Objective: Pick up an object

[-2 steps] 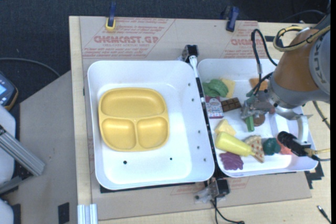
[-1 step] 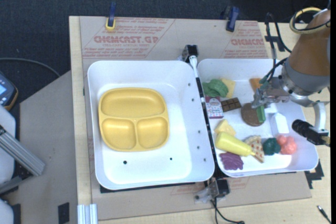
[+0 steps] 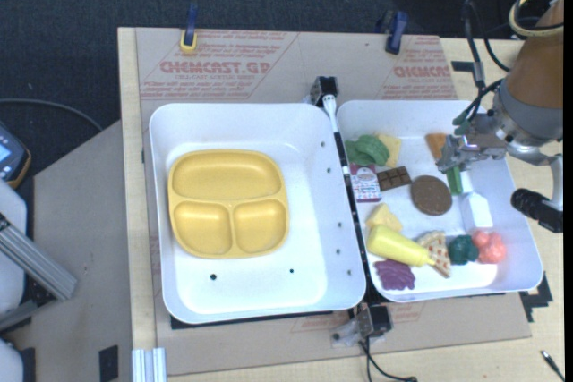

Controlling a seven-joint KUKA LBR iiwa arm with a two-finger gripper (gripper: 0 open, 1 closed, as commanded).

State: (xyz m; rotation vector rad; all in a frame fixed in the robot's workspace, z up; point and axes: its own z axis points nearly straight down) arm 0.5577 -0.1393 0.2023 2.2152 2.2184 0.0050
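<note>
- Here we see two shallow white bins side by side on a cardboard-covered bench: the left bin holds a yellow three-compartment plate, and the right bin holds a scatter of toy food.
- We find the gripper low over the upper right part of the right bin, hanging from the grey arm that reaches in from the right.
- We cannot tell whether the pincer is apart or together, and we see nothing clearly between its tips.
- Just beside the gripper's left we note a small orange piece, and just below it a green stick-shaped piece next to a white block.
- A round brown patty lies near the bin's middle, with a dark chocolate bar touching or nearly touching its left side.
- Toward the bin's upper left we see a green leafy piece with a pale yellow piece beside it, and a small red-and-white packet below.
- Along the lower part lie a yellow banana-like piece, a purple grape cluster, a pizza slice, a dark green piece and a salmon-pink piece.
</note>
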